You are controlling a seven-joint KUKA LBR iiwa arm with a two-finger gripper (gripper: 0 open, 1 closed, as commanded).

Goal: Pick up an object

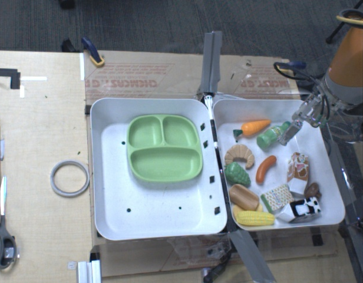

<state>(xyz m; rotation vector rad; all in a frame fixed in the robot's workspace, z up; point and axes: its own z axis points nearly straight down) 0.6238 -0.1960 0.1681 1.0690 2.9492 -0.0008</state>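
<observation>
Hovering gripper (289, 131) (bottle (271, 137) touching) near bin wall (326, 137)

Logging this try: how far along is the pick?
Done: the pincer is down in the right bin, at the green bottle beside the carrot. In hand: nothing visibly held. Left: grip and lift; the bottle lies on the bin floor.

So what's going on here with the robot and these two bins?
The arm reaches in from the right, with its gripper low over the right bin, right beside a green bottle next to the carrot. It is trying to pick something up, but nothing is visibly lifted yet. The same bin holds more toy food, such as a croissant, sausage and corn. The left bin holds a green tray.
</observation>
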